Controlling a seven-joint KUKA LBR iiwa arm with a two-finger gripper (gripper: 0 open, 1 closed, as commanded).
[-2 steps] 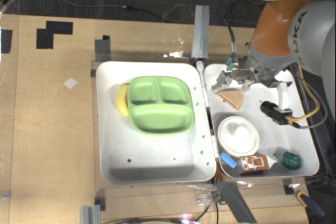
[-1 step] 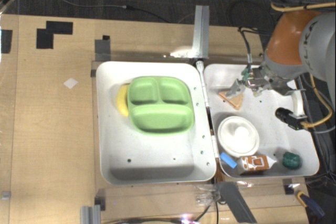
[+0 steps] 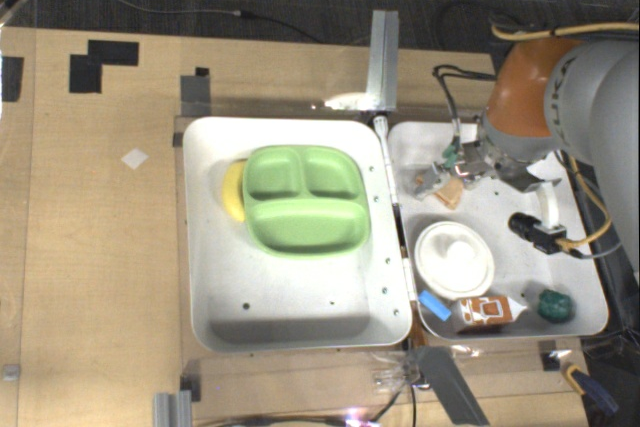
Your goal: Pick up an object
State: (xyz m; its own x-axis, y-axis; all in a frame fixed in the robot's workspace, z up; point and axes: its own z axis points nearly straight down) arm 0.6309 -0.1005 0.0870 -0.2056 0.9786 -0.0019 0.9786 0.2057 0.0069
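The arm (image 3: 590, 105) reached in over the right bin (image 3: 495, 207), and the gripper (image 3: 465, 160) sat low at that bin's far side, near the wall shared with the left bin (image 3: 290, 300). How wide the claw stood could not be told from this slant, since the wrist hid its tip, and nothing could be seen held in it. No one object was named by the task, so the likely targets were judged from position. A tan piece (image 3: 450, 196) lay just beside the gripper on its near side, and a grey scrap (image 3: 428, 181) lay close to that, toward the dividing wall. The rest of the right bin held a white bowl (image 3: 455, 257) in the middle, a blue piece (image 3: 433, 305) and a brown carton (image 3: 487, 312) along the near edge, and a green lump (image 3: 555, 305) in the near corner. All of these lay well apart from the gripper. In the left bin a green tray (image 3: 305, 200) lay over part of a yellow thing (image 3: 232, 193). The step looked like the approach or the descent onto the small clutter, with no grasp yet confirmed. The next move would call for settling the claw squarely over one piece, probably the tan one, closing on it alone without nudging the grey scrap against it, then lifting straight up to check that it came along.
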